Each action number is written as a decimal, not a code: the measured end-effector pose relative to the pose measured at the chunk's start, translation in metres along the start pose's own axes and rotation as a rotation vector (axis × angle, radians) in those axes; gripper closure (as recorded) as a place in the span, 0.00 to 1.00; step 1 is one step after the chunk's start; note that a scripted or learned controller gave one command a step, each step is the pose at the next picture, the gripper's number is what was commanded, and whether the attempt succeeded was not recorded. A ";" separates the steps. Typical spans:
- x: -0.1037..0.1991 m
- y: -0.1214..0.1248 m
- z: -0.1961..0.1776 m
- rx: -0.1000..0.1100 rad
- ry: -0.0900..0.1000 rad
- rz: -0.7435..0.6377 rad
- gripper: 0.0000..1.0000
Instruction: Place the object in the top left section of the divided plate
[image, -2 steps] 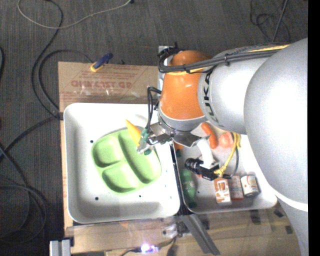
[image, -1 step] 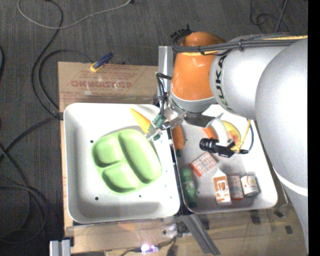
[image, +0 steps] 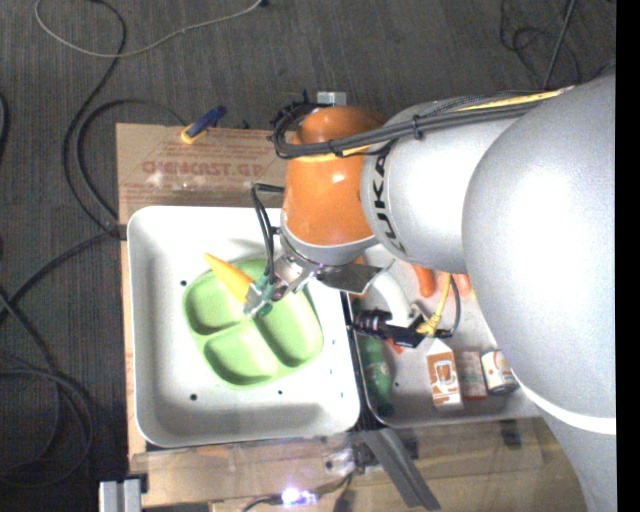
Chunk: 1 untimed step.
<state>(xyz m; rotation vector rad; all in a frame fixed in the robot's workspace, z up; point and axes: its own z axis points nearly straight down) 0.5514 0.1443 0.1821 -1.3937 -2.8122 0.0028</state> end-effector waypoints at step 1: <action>0.000 0.000 0.000 -0.001 0.001 0.000 0.00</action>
